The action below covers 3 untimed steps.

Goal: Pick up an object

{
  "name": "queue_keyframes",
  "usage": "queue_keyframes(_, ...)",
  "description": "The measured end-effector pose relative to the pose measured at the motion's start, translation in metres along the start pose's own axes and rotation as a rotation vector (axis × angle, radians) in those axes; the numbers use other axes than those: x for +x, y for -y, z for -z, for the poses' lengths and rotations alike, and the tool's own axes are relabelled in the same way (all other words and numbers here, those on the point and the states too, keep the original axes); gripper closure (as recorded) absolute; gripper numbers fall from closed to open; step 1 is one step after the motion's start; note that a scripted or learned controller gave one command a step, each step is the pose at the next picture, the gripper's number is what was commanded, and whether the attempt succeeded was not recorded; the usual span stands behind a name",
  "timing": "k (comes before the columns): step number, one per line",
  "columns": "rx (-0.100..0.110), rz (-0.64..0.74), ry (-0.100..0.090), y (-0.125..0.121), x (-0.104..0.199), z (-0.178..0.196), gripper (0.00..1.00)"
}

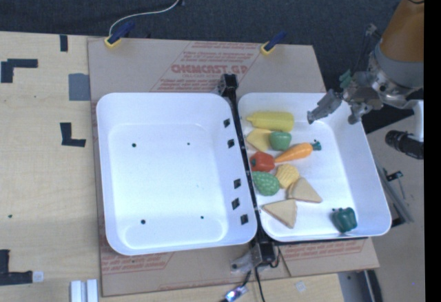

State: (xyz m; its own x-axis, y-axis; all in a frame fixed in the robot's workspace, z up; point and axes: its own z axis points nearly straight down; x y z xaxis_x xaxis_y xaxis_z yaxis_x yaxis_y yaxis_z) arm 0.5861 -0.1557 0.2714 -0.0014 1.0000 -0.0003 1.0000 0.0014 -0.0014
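Nearest the camera, in the right bin [372, 176], a dark green pepper [344, 219] sits alone by the front right corner. Just left of it lie two tan wedges: one [281, 212] at the front edge and a second [304, 190] a little behind it. Against the divider sits a green leafy piece [265, 183], with a small yellow ridged piece [286, 174] beside it. Behind those a red tomato [262, 161] touches the divider side, and an orange carrot [295, 152] points toward the right with its green top at that end. A green round piece [280, 140] rests beside a pale yellow chunk [258, 138], and a yellow corn cob [271, 120] lies crosswise farthest back in the cluster.

The left bin [110, 156] holds nothing but a few dark dots on its floor.

The gripper [339, 106] hangs over the right bin's far right corner, well apart from the food cluster. Its fingers are spread apart, one [321, 109] reaching out to the left, with nothing between them. Beyond it rises the arm's orange band [403, 25].

Both bins rest on a cardboard sheet [200, 66] held by blue clamps [118, 32] at its far edge.
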Motion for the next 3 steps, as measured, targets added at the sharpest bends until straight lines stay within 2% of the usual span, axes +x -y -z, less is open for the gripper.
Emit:
queue_keyframes(1, 0.016, 0.002, -0.006, 0.036, 0.057, -0.159, 0.0)
queue_keyframes(2, 0.002, 0.001, -0.001, 0.033, 0.053, -0.14, 1.0)
queue_keyframes(3, 0.002, -0.001, -0.001, 0.032, 0.062, -0.171, 1.0)
